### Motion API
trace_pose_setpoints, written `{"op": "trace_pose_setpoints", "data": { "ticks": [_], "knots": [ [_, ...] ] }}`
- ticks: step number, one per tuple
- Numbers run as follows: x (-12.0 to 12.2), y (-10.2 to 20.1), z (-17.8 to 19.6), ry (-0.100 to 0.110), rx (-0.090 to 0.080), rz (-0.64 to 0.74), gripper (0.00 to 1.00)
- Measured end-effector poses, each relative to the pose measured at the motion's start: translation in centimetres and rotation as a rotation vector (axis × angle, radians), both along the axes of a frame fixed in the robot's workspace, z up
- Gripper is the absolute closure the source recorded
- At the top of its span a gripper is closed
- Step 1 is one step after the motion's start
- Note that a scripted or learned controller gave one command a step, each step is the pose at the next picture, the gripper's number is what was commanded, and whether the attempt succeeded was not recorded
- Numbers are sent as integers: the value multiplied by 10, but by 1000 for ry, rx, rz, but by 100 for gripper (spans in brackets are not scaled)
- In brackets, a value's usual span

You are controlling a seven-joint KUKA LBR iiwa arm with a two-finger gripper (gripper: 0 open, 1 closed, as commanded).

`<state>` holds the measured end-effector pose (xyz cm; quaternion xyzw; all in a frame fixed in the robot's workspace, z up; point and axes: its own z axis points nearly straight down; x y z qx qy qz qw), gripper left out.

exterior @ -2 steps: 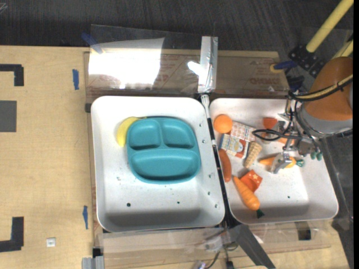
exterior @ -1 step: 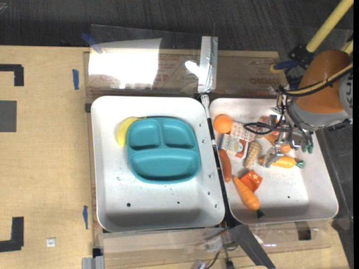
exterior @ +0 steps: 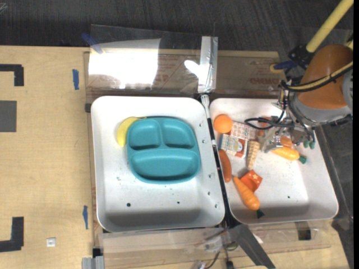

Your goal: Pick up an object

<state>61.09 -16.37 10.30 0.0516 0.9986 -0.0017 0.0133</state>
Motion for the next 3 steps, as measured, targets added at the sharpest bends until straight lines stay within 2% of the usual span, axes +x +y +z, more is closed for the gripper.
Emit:
{"op": "trace_pose_setpoints", "data": {
  "ticks": [1,2,3],
  "knots": [
    [53,18,88,9,4,-86,100],
    [47,73,87,20,8,-109,100],
    [-12,118,133,18,10,-247,100]
  ]
}}
